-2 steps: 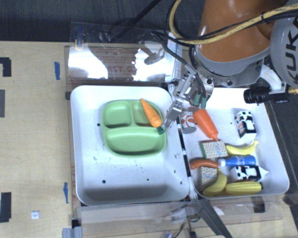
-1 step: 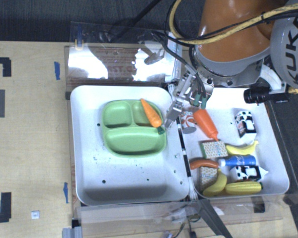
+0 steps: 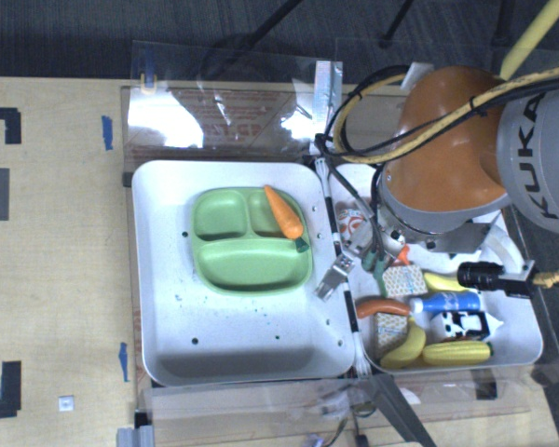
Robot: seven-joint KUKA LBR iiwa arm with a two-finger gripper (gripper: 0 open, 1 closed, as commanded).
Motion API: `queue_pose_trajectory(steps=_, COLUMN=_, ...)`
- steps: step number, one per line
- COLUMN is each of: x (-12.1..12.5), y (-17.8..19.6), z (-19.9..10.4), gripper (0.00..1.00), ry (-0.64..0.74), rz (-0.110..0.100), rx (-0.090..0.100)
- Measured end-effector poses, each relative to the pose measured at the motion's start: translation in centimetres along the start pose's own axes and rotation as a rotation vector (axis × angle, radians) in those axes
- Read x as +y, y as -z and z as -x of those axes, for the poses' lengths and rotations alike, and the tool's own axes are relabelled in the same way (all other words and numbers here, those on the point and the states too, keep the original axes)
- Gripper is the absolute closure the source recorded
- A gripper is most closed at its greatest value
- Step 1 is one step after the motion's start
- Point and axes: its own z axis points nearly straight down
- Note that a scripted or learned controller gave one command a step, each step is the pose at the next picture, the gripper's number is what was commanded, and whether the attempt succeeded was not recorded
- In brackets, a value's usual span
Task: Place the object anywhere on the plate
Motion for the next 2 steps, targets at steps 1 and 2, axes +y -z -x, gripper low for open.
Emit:
queue_pose_trajectory(steps=1, x=8.9, y=-0.51, z=10.73, gripper=0.0, ry=-0.192, rz=0.001, rx=-0.003)
queue_pose_trajectory(steps=2, x=8.92, y=-0.51, z=10.7, gripper=0.0, ry=-0.192, rz=0.001, rx=-0.003)
